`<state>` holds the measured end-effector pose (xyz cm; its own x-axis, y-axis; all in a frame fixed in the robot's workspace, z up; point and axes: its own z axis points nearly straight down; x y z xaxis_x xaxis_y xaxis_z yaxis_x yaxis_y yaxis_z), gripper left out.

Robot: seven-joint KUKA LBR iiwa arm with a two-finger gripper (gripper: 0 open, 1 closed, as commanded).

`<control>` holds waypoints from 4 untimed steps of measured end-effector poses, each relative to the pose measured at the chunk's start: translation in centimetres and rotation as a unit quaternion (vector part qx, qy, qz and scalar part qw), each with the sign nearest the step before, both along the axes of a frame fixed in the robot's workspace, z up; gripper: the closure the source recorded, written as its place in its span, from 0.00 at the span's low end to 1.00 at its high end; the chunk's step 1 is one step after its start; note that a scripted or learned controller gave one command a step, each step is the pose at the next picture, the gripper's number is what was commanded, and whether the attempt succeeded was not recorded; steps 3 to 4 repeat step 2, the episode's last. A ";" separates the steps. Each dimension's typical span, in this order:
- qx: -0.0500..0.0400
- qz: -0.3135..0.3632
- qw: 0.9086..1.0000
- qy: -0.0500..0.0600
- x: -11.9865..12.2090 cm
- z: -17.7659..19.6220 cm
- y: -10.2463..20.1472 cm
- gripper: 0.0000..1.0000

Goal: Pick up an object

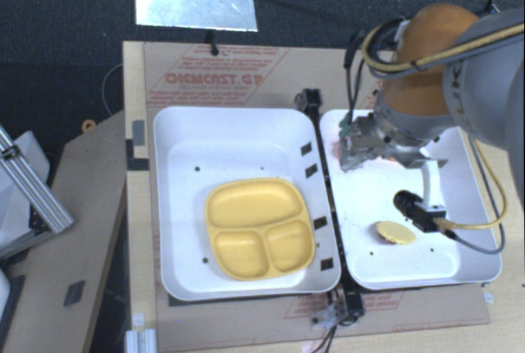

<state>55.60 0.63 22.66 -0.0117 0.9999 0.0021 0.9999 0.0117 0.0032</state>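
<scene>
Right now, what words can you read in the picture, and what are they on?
"CHEMCAST GP" in red, on the brown board behind the left white bin.
Smaller red print above and below it on that board: too blurred to read.
Red print on the board's front edge: too blurred to read.

In the left bin (176, 179), a yellow divided tray (259, 226) fills the middle and front, leaving open floor along the back and left wall. In the right bin (472, 261), the arm (426, 89) crowds the back half; a small yellow disc (395, 233) lies near the front, with bare floor around it.
</scene>
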 end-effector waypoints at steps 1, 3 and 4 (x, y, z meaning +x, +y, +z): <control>0.000 -0.001 1.000 0.000 1.2 0.9 4.8 1.00; 0.000 -0.001 1.000 0.000 3.3 -0.7 10.0 1.00; 0.000 -0.001 1.000 0.000 3.3 -0.7 10.0 1.00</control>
